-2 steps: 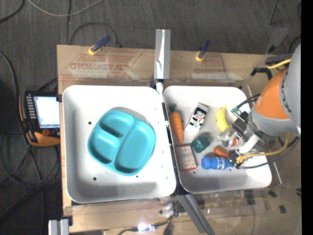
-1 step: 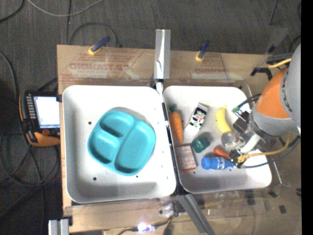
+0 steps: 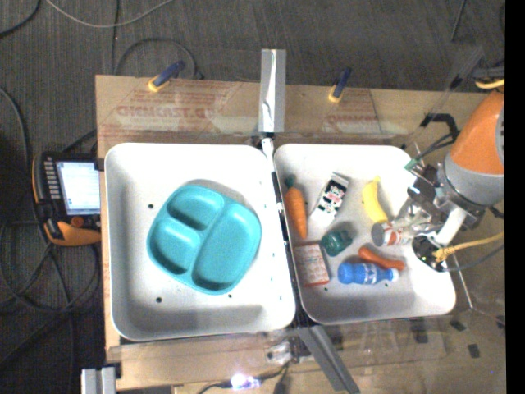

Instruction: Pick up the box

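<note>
The camera looks down on a counter [image 3: 238,105] with two white bins. The left bin [image 3: 123,245] holds a blue-green plate with three parts [image 3: 205,236]. The right bin [image 3: 426,298] holds lots of small things.

The box [image 3: 312,263] is small, flat and reddish, with writing on top. It lies flat on the bin floor near the left wall of the right bin, just below an orange carrot [image 3: 295,210] and just left of a blue bottle [image 3: 367,273]. It looks light and made of card, so it may bend if it is squeezed hard. It lies low, so the best hold is probably across its two long sides from above.

Also in the bin are a white carton with black spots [image 3: 330,196], a yellow banana [image 3: 374,201], a small dark green thing [image 3: 335,241] and a small can [image 3: 387,235].

The gripper [image 3: 418,224] is at the right side of this bin, near the can and well apart from the box. I cannot tell how the jaws stand, because that part is a blur of metal and wires. Nothing of the box is in them.

The counter is brown board with clamps at the back. The floor around is grey carpet with cables. A handheld screen [image 3: 70,191] sits to the left.
</note>
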Tool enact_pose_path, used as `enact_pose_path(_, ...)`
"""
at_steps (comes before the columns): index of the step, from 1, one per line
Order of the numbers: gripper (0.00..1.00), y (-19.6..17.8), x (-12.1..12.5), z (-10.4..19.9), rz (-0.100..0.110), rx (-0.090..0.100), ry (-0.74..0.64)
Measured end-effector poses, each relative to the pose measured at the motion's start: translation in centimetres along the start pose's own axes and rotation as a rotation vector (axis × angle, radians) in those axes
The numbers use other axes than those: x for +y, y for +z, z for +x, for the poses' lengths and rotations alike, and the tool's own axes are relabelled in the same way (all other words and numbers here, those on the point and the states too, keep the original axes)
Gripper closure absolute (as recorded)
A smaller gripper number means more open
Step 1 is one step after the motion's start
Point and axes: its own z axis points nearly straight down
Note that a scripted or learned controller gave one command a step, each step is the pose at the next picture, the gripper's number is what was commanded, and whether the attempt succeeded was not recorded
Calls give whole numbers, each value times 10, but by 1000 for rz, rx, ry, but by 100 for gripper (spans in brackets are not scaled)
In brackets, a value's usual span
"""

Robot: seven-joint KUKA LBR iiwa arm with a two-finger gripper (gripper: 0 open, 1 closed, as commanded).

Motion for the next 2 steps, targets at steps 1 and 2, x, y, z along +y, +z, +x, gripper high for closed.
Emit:
enact_pose_path(1, 0, 0, 0, 0, 0, 0, 0)
enact_pose_path(2, 0, 96, -55, 32, -19, 6, -142)
